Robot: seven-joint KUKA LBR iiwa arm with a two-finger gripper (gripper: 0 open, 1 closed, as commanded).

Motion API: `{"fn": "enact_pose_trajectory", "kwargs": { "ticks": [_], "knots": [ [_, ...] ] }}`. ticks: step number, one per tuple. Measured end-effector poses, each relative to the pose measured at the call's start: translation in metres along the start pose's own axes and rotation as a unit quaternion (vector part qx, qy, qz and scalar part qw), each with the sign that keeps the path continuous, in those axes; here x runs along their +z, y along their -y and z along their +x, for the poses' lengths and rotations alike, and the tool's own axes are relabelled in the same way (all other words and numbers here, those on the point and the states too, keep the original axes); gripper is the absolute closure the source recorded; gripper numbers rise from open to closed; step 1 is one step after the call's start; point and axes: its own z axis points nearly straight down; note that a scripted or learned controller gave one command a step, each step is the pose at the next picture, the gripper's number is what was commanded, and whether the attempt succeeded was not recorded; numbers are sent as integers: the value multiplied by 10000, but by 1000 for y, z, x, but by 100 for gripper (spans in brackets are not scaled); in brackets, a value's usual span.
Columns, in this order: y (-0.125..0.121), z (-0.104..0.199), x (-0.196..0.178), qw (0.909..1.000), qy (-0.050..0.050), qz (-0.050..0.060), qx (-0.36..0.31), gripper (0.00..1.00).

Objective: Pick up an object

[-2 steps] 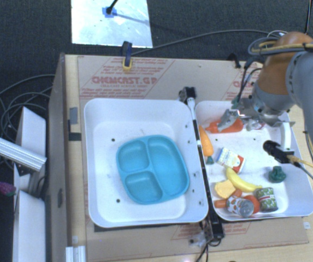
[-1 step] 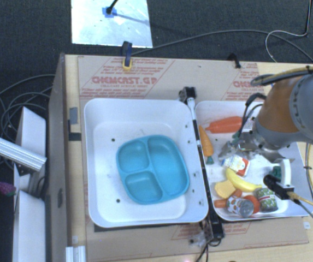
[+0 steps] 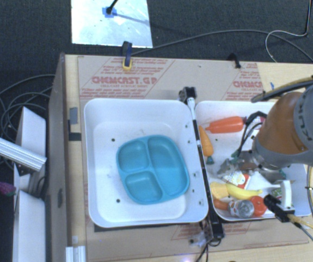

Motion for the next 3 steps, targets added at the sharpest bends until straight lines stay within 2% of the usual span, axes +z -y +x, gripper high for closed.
{"fn": "enact_pose_trajectory", "kwargs": {
  "ticks": [1, 2, 3],
  "knots": [
    [-2, 0, -11, 10000, 1, -19, -7, 100],
    [-51, 57, -101, 10000, -2, -16, -13, 100],
    [-75, 104, -117, 10000, -3, -9, -23, 100]
  ]
}}
